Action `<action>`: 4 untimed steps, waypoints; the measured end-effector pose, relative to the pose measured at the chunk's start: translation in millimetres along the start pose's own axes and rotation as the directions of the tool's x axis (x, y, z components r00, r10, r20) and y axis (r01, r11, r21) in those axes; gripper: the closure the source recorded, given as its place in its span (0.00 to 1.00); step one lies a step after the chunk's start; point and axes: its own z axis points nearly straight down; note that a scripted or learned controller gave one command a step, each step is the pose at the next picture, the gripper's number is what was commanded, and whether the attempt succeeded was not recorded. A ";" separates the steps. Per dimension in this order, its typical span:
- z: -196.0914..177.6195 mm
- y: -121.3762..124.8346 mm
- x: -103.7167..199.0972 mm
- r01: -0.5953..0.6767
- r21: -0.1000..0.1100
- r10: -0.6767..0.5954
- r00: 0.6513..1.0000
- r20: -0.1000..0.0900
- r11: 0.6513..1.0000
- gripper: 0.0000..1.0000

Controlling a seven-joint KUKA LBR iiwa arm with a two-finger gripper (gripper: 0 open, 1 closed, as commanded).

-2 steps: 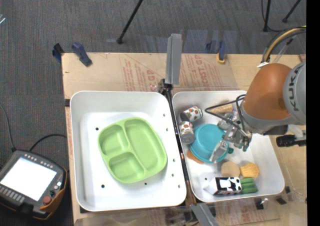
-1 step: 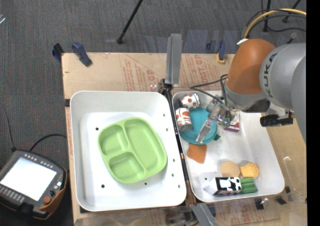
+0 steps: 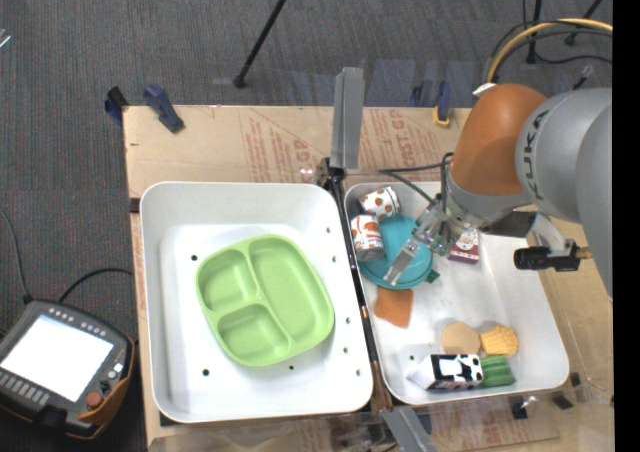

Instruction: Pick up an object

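Teal bowl (image 3: pixel 402 252), the likeliest pick target, lies in the right bin (image 3: pixel 520 312) near its upper left corner, with two small red-and-white cans (image 3: pixel 372 220) touching or just beside its left rim. Left to right: the left bin (image 3: pixel 175 230) holds a green divided plate (image 3: pixel 265 298); the right bin holds the cans, the bowl, an orange wedge (image 3: pixel 394 308) just below the bowl, a black-and-white carton (image 3: pixel 456 370), a tan round piece (image 3: pixel 460 338) and a yellow piece (image 3: pixel 499 341) near the front, and a small dark red box (image 3: pixel 464 247) under the wrist. The gripper (image 3: pixel 415 252) sits over the bowl, fingers (image 3: pixel 402 266) slightly parted and reaching into it; nothing is visibly clamped between them, and whether one finger straddles the rim I cannot tell. Risks, as judgement: a smooth curved rim may slip out on closing; the bowl could tilt or skid into the cans and knock them; the fingers may close on air inside the bowl. Surface: both bins rest on a cardboard-covered bench (image 3: pixel 250 140). Room: dark grey carpet (image 3: pixel 150 20), tripod legs (image 3: pixel 270 25) behind, a teach pendant (image 3: pixel 60 360) on the floor at left.
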 end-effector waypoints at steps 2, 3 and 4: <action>-0.9 -18.7 30.8 -0.296 -0.012 0.296 0.955 0.008 0.955 0.00; 0.9 6.7 -9.6 -0.351 0.048 0.353 0.934 -0.050 0.935 0.00; 0.7 -59.0 -72.4 -0.458 0.043 0.460 0.886 -0.062 0.888 0.00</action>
